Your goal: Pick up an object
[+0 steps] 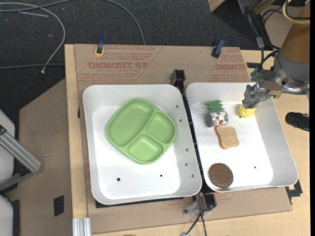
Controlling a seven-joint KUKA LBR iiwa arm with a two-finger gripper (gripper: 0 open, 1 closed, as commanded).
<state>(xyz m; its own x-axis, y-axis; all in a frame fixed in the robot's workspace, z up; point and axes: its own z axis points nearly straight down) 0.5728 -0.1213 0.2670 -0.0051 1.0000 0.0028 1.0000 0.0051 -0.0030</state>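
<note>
A: Largest first. What sits on the brown cardboard-covered bench (147, 60)?

B: Two shallow white plastic bins side by side. The left bin (103, 181) holds a light green three-compartment plate (141, 130), lying flat near the middle, turned at an angle to the bin walls.

A: The right bin (268, 166)?

B: Four small things and the arm's end. The grey arm with orange band (298, 48) reaches in from the right, over the bin's far right corner. Its two-finger gripper (250, 102) points down at the bin's upper right part.

A: Jaws?

B: Cannot tell whether they are wide or narrow; the metal end is too small and blurred. A small yellow object (247, 112) shows just beneath the tip, touching or nearly touching it. Whether it is between the fingers, cannot say.

A: The rest, by size?

B: A round dark brown cookie-like disc (220, 174) at the near left corner, by the rim. A tan toast-shaped slice (227, 137) above it, mid-bin. A small can with red and white label (217, 118) on its side, just above the slice. A small dark green leafy piece (213, 105) touching the can's upper edge.

A: Beyond the bins?

B: Two blue clamps (101, 42) on the bench's far edge
</note>
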